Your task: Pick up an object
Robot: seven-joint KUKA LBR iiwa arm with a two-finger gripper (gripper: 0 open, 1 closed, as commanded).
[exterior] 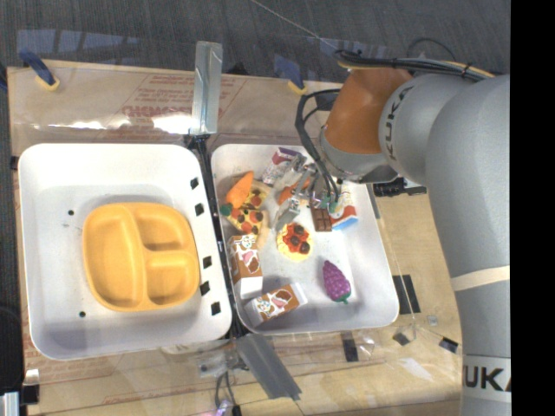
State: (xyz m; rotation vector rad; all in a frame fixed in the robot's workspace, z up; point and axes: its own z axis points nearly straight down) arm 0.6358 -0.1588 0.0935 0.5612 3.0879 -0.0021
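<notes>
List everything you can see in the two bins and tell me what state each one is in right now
Yellow divided tray: lying flat in the left bin, compartments bare.
Purple grapes: loose on the right bin floor, apart from the gripper.
Yellow tart: flat, untouched.
Pizza slice: resting against the left wall.
Two brown packets: lying flat.
Gripper: down among the toys at the bin's top, finger state hidden.

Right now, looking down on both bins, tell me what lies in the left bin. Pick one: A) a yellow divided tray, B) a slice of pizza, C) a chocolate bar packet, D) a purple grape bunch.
A: the yellow divided tray sits alone in the left bin, while the purple grape bunch and the other small toy foods lie in the right bin.
</notes>
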